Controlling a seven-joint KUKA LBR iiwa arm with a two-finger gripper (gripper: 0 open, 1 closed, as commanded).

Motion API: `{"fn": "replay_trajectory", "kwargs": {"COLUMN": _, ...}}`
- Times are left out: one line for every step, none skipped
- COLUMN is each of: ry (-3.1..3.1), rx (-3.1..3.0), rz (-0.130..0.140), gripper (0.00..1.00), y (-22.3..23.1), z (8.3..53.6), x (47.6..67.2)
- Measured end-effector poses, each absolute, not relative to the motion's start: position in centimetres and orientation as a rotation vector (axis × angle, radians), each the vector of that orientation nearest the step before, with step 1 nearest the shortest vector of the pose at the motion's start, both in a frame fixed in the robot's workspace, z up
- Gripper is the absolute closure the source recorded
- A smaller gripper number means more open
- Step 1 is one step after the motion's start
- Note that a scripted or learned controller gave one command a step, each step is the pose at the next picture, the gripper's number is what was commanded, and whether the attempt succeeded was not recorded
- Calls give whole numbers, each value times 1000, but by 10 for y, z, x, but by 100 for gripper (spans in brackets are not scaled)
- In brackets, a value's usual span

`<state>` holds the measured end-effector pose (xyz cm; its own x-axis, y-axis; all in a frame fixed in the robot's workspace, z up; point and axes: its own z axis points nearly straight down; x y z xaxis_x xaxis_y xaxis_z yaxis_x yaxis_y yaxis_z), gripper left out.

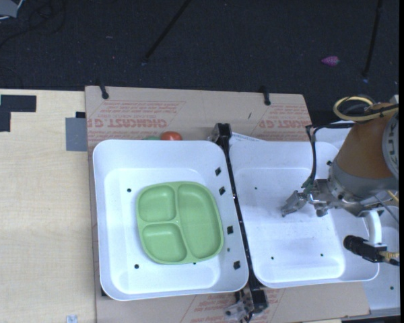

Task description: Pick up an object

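A light green divided plate (180, 221) with three compartments lies flat in the middle of the left bin (114, 173). My gripper (304, 207) hangs low over the right bin (283, 261), near its right side and far from the plate. Its fingers (289, 208) are spread open with nothing between them. The bin floor under the gripper is bare white.
A small red-orange object (171, 136) sits outside the bins, just behind the back rim of the left bin, on the cardboard sheet (188, 116). A black divider (233, 207) runs between the two bins. Pale wooden bench top (34, 214) extends to the left.
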<state>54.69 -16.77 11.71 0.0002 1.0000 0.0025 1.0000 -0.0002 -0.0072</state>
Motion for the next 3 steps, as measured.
{"fn": "replay_trajectory", "kwargs": {"ry": -2218, "rx": -2221, "rz": 2, "gripper": 0, "y": -167, "z": 86, "x": 547}}
{"fn": "replay_trajectory", "kwargs": {"ry": -2216, "rx": -2225, "rz": 1, "gripper": 100, "y": -168, "z": 99, "x": 548}}
{"fn": "replay_trajectory", "kwargs": {"ry": -2222, "rx": -2222, "rz": -1, "gripper": 100, "y": -167, "z": 141, "x": 546}}
